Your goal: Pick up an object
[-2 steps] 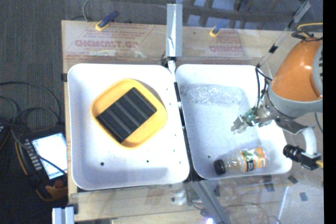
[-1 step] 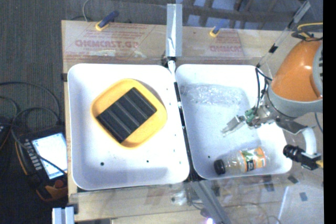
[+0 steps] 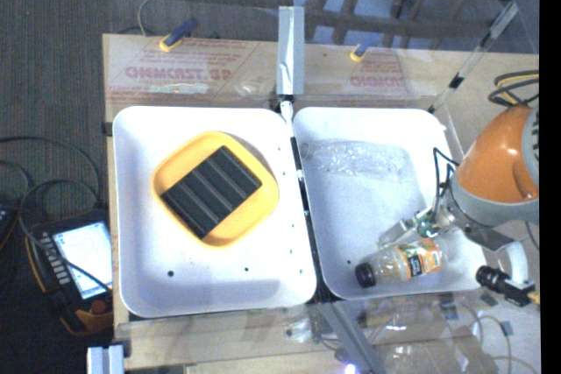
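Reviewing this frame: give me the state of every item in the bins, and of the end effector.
Yellow tray with black ridged insert: lying flat in the left bin, tilted diagonally.
Bottle: on its side in the right bin, dark cap pointing left.
Clear plastic bag: lying crumpled in the right bin.
End effector: just above the bottle.

Robotics lab — bench (image 3: 175, 70), paired white bins (image 3: 140, 188), floor cables (image 3: 53, 162)

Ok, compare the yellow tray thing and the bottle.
The yellow item lies in the left bin; the bottle lies in the right bin. The yellow item is broad, flat and opaque with a black ribbed centre; the bottle is slim, clear, dark-capped and labelled. The bottle is beside the gripper; the yellow item lies far from it. Both lie flat.
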Action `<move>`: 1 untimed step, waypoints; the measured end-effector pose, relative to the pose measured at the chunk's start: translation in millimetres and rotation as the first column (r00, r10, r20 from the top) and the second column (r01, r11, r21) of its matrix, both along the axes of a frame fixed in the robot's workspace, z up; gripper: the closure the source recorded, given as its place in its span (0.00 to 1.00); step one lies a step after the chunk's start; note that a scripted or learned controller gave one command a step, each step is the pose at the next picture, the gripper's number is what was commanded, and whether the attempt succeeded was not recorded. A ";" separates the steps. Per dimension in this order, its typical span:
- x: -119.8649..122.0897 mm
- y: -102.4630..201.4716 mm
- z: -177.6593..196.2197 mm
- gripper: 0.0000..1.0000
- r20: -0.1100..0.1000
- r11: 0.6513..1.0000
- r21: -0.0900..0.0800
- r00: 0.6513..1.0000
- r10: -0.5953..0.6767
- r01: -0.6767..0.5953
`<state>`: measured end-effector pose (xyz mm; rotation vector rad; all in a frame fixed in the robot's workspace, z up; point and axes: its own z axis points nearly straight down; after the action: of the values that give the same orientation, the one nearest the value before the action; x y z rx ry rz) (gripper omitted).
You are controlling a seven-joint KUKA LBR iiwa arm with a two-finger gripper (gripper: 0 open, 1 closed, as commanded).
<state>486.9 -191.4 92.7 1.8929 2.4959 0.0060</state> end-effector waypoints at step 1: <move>11.9 -21.4 11.2 0.00 -0.020 0.858 0.010 0.858 -0.513 0.513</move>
<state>498.8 -212.8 103.9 2.5058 1.9154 0.0048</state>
